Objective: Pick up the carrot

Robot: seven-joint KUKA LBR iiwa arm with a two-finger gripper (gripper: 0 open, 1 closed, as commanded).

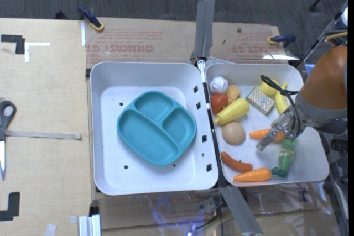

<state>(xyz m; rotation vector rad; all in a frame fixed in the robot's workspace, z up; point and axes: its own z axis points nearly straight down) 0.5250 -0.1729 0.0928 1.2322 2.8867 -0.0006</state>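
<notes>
Bench [44,174]: two white bins [99,119] [310,174], scissors [5,119], brown cardboard sheet [138,41].

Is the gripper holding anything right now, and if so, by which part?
Cannot be told. The gripper is low in the right white bin, at the small orange carrot beside the tan ball, but no object visibly sits between its fingers.

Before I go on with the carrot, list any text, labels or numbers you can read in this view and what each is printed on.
Red lettering on the left part of the cardboard sheet behind the bins: upside down and blurred, not readable.
Red lettering on the right part of the same sheet, behind the right bin: also upside down, too blurred to read.
No legible text on the blue divided plate or the toy food.
</notes>
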